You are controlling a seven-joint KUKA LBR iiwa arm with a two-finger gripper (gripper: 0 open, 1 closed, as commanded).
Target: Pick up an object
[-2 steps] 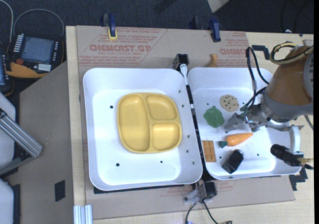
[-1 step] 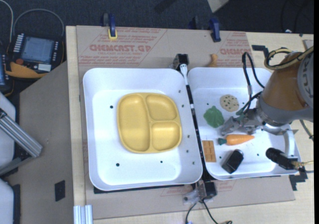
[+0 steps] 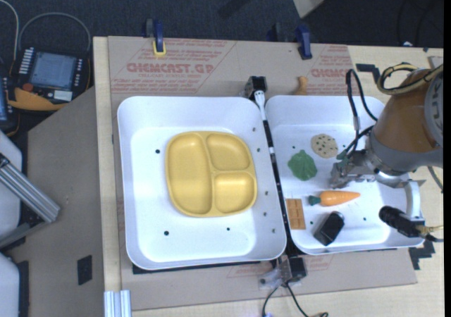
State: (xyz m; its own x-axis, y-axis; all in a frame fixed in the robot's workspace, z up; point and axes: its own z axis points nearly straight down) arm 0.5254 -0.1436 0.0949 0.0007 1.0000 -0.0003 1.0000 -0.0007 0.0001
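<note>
Camera view: grey two-finger gripper [image 3: 345, 173] low over orange plastic carrot [image 3: 339, 198] in right white bin [image 3: 366, 241], likely lining up pick; claw state unclear.

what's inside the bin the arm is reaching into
The right bin holds a carrot, green leafy piece, cookie, black block and orange-brown bar. The arm covers its right part.

The counter [image 3: 211, 62] was covered by a brown sheet printed with red lettering, and two shallow white bins sat on it side by side, their inner edges touching. The tool [image 3: 345, 171] hung over the right bin [image 3: 282, 115]. The left bin [image 3: 130, 168] lay well to the tool's left. Two blue clamps [image 3: 156, 32] gripped the counter's far edge, beyond the tool.
</note>
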